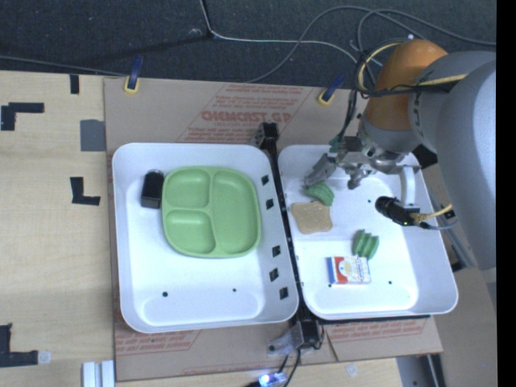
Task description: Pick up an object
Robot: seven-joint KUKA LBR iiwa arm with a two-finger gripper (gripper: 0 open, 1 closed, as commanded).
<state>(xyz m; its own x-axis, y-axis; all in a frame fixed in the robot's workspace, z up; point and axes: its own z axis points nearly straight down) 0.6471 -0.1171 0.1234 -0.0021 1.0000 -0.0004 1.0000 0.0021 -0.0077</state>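
My gripper [335, 175] hangs open over the back left part of the right bin [427, 285], its two fingers spread apart. A small green object [321, 193] lies just in front of the left finger [318, 171], not between the fingers. A tan, bread-like piece [311, 217] lies in front of it. Further forward are a green ridged object [365, 243] and a small white, red and blue packet [348, 270].
The left bin [145, 297] holds a green divided plate [212, 211] with a small black object [151, 189] at its left. A black divider [278, 216] separates the bins. The arm's orange band [403, 71] and cables hang over the right bin's back edge.
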